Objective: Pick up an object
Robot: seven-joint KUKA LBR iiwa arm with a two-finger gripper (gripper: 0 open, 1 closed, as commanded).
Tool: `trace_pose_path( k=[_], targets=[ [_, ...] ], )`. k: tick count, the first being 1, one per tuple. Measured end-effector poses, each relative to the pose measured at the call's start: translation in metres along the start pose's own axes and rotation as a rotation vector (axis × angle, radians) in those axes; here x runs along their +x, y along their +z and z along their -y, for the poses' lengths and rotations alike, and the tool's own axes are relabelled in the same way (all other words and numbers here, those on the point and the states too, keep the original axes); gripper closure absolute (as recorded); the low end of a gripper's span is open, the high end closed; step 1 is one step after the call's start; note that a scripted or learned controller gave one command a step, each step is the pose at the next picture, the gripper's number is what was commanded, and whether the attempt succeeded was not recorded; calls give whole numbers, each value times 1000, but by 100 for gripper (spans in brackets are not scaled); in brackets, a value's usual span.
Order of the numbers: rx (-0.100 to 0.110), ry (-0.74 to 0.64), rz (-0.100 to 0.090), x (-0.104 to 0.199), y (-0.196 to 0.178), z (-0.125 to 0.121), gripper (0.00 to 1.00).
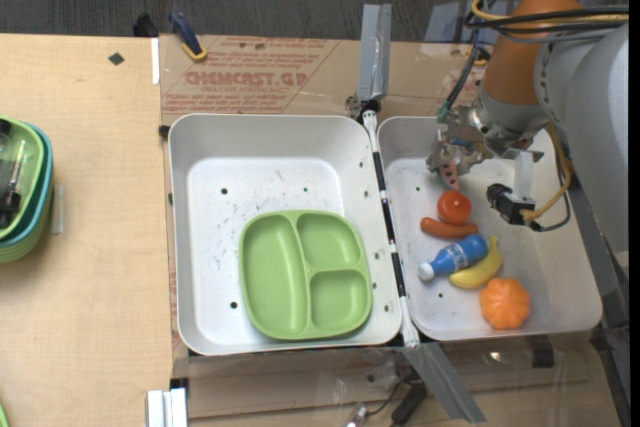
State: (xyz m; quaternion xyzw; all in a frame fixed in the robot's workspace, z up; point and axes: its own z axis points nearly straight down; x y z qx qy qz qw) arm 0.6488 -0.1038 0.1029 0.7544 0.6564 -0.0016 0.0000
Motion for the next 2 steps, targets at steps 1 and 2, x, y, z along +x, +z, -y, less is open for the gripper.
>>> trace_pose_path(
  k=[1, 2],
  targets=[
    [0, -80, -1, 64, -88, 36, 100],
    [1, -300, -2, 121, -88, 90, 100]
  ],
)
